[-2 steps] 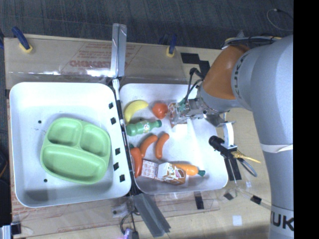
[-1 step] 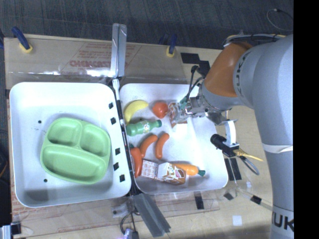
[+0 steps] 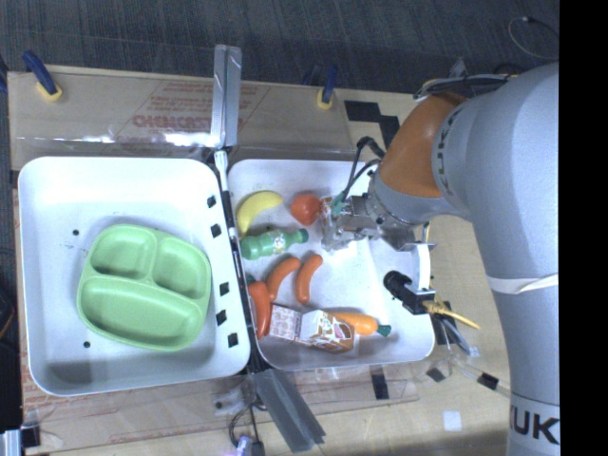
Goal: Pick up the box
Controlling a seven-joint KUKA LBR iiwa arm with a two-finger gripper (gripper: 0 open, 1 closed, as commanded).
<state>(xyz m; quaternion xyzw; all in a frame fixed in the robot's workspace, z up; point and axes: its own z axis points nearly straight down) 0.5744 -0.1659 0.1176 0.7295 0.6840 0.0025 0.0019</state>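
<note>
The box [image 3: 311,327], a small printed carton lying flat, rests near the front edge of the right bin [image 3: 399,345]. My gripper [image 3: 334,226] hangs over the back half of that bin, just right of a red tomato [image 3: 305,207] and well above the box in the view. Nothing shows between its fingers. The grey arm with its orange band comes in from the right and hides the bin's right rear part.
A yellow banana [image 3: 256,207], a green bottle [image 3: 271,244], two orange sausages [image 3: 295,275] and carrots [image 3: 362,324] crowd the right bin around the box. The left bin [image 3: 57,198] holds a green divided tray [image 3: 145,284]. A metal divider [image 3: 226,103] stands between the bins.
</note>
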